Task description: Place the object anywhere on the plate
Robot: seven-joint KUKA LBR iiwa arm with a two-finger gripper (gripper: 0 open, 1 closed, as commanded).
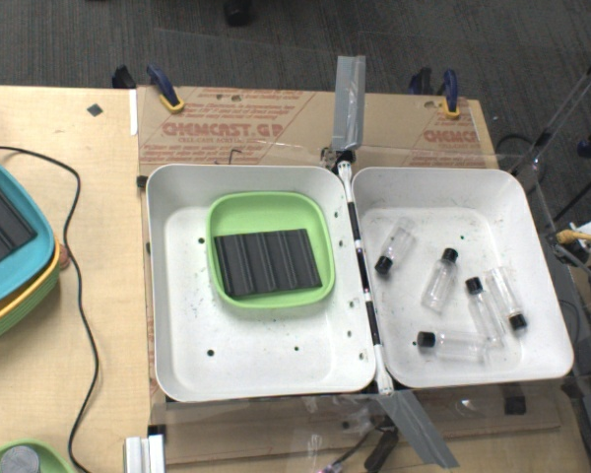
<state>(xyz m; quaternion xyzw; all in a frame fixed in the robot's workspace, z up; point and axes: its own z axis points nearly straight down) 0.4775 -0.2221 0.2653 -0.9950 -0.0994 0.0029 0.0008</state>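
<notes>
Two shallow white bins sit side by side on the bench, their inner rims touching along a centre seam. The left bin (177, 294) carries one green plate (268, 215), square with rounded corners, placed toward the bin's far edge and closer to the seam than to the outer left wall. A dark ribbed pad (267, 262) lies on the plate and covers most of its floor.

The right bin (532, 225) carries five clear vials with black caps, all lying on their sides. One vial (391, 247) lies near the seam, toward the far edge. A second vial (440, 278) lies around the middle of the bin. A third vial (482, 308) and a fourth vial (505, 300) lie close together toward the right wall. A fifth vial (451, 344) lies along the near edge. Nothing rests on top of any vial.

Behind the bins lies a cardboard sheet (227, 124) held by two clamps. At the bench's left edge is a blue tray (20, 254), with a black cable (79, 294) trailing past it.
</notes>
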